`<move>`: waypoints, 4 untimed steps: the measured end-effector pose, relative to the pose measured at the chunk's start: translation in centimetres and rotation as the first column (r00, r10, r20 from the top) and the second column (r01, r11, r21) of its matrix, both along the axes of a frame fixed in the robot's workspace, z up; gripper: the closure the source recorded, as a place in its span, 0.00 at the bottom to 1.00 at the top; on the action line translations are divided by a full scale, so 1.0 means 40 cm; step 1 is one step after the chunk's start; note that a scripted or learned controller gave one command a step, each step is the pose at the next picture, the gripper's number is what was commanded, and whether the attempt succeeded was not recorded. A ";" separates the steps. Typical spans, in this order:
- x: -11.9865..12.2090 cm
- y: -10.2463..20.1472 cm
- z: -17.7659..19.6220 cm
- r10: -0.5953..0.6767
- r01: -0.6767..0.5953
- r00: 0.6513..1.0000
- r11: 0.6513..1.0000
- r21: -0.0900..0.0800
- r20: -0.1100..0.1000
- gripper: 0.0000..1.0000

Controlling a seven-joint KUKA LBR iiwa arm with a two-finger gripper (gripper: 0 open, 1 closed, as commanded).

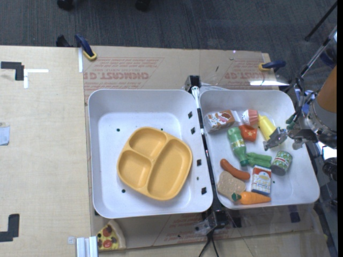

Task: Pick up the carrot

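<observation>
Two white bins sit side by side on a bench covered with cardboard. The left bin (102, 143) holds a yellow plate (154, 164) with three compartments. The right bin (306, 189) holds a scatter of toy food. The grey arm (327, 116) reaches in from the right, over the right bin's far right side. Its gripper (277, 138) hangs near the bin's right wall, with nothing visible between its tips; whether they are spread or closed cannot be told from here.

Going by size within the right bin: a slice of bread (230, 184) lies near the front, a green bottle (236, 143) lies near the middle, a sausage (235, 168) lies just behind the bread, and a small carton (261, 181) sits beside them. A tin can (281, 162) rests just below the gripper.

The carrot (252, 198) lies at the front edge of the right bin, against the front wall, touching the bread and just in front of the carton. It is orange, tapered, with a small green tip at its left end, and it lies flat and roughly sideways.

The step in hand looks like the approach: the gripper is well apart from the carrot and has not reached it. The next move likely calls for travelling toward the front of the bin, lining up across the carrot's narrow width, and descending without catching the carton or the wall.
</observation>
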State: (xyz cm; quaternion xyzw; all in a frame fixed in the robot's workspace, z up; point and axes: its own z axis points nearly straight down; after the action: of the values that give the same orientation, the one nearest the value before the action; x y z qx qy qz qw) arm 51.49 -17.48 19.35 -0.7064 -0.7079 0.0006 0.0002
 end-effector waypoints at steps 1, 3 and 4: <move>-0.091 0.089 -0.256 -0.075 0.075 0.997 0.997 0.000 0.002 0.00; -0.089 0.368 -0.005 0.321 -0.321 0.947 0.947 -0.001 0.003 0.00; -0.090 0.512 -0.006 0.142 -0.142 0.990 0.990 -0.001 0.001 0.00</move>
State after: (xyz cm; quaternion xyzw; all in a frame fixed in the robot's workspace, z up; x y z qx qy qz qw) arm 47.87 2.99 19.10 -0.6541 -0.7564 0.0004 -0.0007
